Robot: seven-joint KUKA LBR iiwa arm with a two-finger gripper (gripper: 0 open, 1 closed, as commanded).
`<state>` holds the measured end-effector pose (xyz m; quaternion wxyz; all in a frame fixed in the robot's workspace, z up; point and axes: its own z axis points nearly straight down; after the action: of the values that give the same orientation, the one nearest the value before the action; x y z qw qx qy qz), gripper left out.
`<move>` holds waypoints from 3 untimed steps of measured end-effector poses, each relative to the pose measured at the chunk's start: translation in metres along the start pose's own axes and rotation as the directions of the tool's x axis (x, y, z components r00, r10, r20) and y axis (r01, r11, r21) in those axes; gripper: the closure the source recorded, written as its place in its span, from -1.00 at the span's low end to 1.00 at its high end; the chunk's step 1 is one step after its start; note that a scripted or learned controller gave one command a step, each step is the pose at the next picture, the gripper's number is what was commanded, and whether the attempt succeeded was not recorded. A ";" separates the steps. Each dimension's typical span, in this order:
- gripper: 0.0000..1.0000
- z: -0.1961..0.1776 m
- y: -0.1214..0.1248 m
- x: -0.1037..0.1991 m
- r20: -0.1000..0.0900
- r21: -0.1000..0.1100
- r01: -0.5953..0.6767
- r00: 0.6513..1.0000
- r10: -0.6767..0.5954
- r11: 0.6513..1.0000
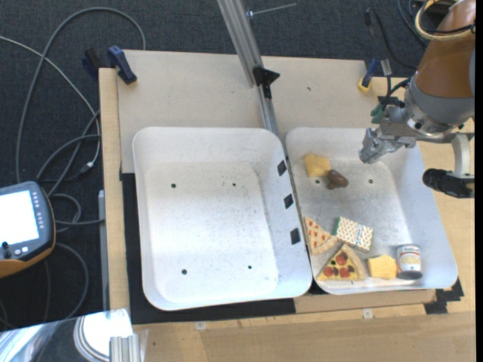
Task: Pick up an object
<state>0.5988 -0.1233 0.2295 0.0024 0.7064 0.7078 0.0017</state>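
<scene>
two shallow white bins sit side by side on the wooden bench [189, 81], with a slanted metal rail [243, 36] running down to the gap between them. left bin [151, 145]: speckled floor with a few small dark holes, no objects resting on it. right bin [434, 232]: all the loose items. toward its far left lies a yellow block [317, 164], and just beside it, to the right and slightly nearer, a small brown lump [336, 179], the two about touching. along the near edge sits a cluster: a small pizza slice [318, 234] at the left wall, a patterned square piece [355, 233] to its right, a larger pizza slice [341, 265] nearer still, then a yellow cube [383, 266] and a small round jar [409, 259] at the near right corner. the arm comes in from the right, its orange band at the far right. the gripper [370, 151] hangs over the far part of the right bin, right of the yellow block and brown lump and apart from both. nothing sits between its tips; whether they are spread or closed, cannot tell at this angle. blue clamps [122, 62] hold the bench's far corners.
</scene>
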 end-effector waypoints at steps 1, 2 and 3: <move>1.00 -0.006 0.021 0.055 -0.002 0.002 0.005 1.000 -0.005 1.000; 1.00 -0.003 0.037 0.117 -0.003 0.002 0.006 1.000 -0.006 1.000; 1.00 0.005 0.037 0.170 -0.003 0.007 0.005 1.000 -0.005 1.000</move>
<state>0.6356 0.0468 0.2246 -0.0013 0.7047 0.7095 0.0002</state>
